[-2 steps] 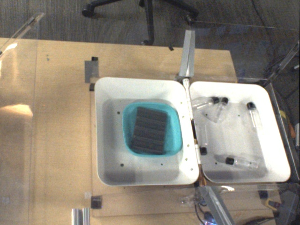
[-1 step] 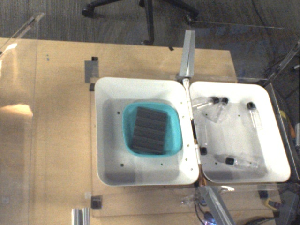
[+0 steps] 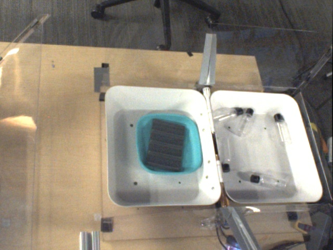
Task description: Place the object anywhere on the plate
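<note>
Dark ridged block [image 3: 166, 145] flat on teal plate [image 3: 195, 149]; left bin [image 3: 117, 155].

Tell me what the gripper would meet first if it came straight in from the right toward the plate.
Likely the outer wall of the right bin, then the clear tubes in it, before the plate. Height is unclear; it may pass above them.

We can tell nothing of our arm's pose or reach at this moment, nor of how our gripper stands.
</note>
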Controlling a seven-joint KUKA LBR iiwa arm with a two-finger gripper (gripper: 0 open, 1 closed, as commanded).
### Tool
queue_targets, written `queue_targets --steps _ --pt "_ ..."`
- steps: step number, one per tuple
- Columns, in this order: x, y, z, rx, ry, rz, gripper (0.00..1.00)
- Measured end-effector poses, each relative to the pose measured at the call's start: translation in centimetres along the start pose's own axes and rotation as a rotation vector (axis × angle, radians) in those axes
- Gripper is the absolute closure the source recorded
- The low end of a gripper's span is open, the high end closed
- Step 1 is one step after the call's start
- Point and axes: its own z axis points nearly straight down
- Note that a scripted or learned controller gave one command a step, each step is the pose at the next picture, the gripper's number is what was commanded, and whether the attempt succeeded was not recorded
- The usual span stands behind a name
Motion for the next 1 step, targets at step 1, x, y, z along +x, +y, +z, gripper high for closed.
queue_targets --steps 1 --pt "8.57 1.88 0.11 -0.002 -0.002 0.003 0.0"
